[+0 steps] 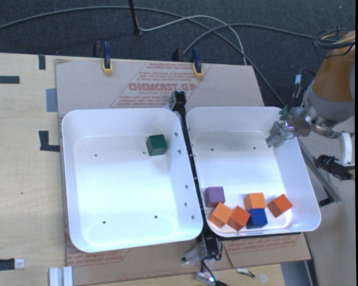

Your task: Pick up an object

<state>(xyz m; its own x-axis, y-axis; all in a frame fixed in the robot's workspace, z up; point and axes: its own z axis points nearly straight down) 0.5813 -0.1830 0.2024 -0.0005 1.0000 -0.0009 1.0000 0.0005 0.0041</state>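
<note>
End effector [278,133]: is being held over the far right edge of the right bin [298,159]; whether it is open or closed cannot be told.
Blocks: a green block [156,144] is lying in the left bin [71,177]; purple [214,195], orange [254,201] and blue [258,217] ones are clustered at the right bin's near edge.
Progress: nothing is being gripped; the pick is judged not yet begun.
Left: descent, grasp, lift.
</note>
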